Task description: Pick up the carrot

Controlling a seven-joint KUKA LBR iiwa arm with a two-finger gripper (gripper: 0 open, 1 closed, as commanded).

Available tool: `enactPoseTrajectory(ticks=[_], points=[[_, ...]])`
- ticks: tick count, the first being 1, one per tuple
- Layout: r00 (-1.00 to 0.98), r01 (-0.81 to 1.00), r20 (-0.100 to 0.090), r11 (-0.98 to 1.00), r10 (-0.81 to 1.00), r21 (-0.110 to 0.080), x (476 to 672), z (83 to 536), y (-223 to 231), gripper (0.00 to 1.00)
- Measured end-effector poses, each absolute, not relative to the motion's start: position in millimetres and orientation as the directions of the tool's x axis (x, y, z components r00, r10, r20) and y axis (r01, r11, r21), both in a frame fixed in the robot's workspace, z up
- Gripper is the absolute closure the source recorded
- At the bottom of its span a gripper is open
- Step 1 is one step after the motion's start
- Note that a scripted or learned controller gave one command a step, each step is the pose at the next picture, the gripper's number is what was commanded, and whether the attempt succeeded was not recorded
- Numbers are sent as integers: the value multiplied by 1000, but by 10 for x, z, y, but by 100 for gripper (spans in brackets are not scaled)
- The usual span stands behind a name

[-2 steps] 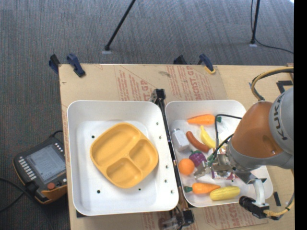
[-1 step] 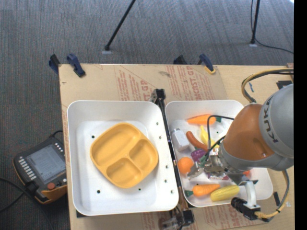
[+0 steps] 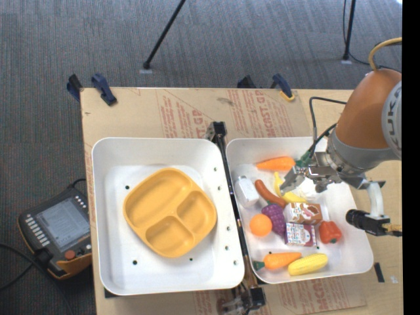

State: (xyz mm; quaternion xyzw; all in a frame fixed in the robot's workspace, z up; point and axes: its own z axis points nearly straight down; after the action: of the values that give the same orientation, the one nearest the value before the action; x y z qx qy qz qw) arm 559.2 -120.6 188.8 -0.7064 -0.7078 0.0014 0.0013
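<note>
Camera view. Two white bins side by side on the table (image 3: 157,110). The left bin (image 3: 105,176) holds a yellow divided plate (image 3: 170,211). The right bin (image 3: 357,258) is crowded with toy food.

Two carrots are in the right bin. One carrot (image 3: 275,164) lies at the bin's 12 o'clock, near the far wall, long axis running roughly 9-to-3. A second carrot (image 3: 281,260) lies at 6 o'clock, touching a corn cob (image 3: 308,264).

Other items: a sausage (image 3: 268,191) and an orange (image 3: 260,225) toward 9 o'clock, purple grapes (image 3: 274,218) near centre, a small printed carton (image 3: 301,223), and a red pepper (image 3: 329,231) toward 4 o'clock.

The hand (image 3: 296,179) hovers just to the 4 o'clock side of the far carrot, over a yellow banana-like piece. Its fingers look apart, with nothing visibly clamped between them; the detail is small.

Judgement: approach step, no grasp made yet. The far carrot is the nearer target. To do it well, shift toward 10 o'clock, centre over the carrot's thick middle, set the fingers across its short axis, and descend without catching the sausage or the bin wall.
</note>
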Motion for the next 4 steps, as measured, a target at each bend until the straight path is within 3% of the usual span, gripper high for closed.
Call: enactPoseTrajectory(ticks=[1, 2, 3, 4], points=[[-4, 1000, 0, 4, 1000, -4, 6318, 2138, -1258, 0], [-2, 1000, 1, 2, 1000, -6, 6433, 839, -1425, 0], [-4, 1000, 2, 4, 1000, -8, 6378, 838, -1212, 0], [-10, 1000, 2, 10, 1000, -14, 6374, 901, -1205, 100]])
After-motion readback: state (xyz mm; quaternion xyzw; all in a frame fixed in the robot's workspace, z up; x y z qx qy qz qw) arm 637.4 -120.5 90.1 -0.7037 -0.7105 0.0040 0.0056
